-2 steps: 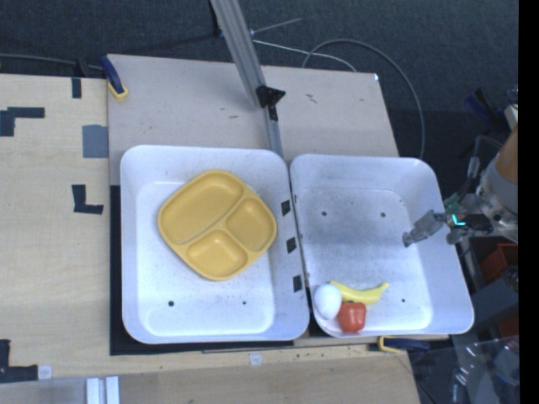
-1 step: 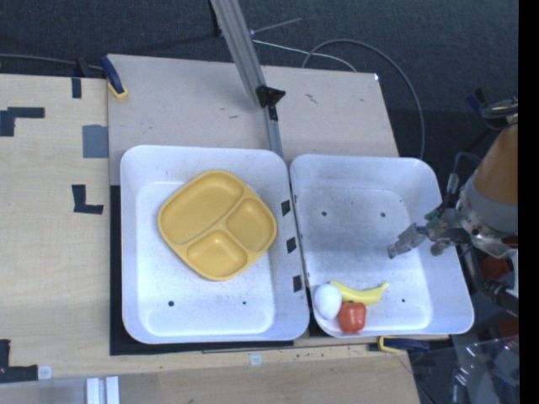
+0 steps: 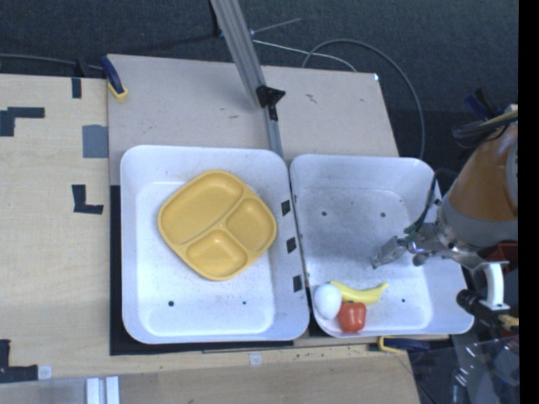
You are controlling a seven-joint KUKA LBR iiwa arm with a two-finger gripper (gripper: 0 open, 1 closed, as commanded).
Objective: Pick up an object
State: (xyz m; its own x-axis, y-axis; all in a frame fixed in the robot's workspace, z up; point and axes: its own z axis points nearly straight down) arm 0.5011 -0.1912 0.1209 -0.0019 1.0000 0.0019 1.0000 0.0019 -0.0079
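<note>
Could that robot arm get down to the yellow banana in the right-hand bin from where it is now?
Probably yes. The gripper hangs over the right bin, just above the banana, with bare bin floor between them. The white egg and red pepper crowd the banana's near side, so a clean grab could be awkward.

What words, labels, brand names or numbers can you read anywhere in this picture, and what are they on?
None can be read.
The yellow divided plate in the left bin is plain.
The banana, the white egg and the red pepper in the right bin carry no print.
The black marks on the wooden board are tape shapes, not letters.
</note>
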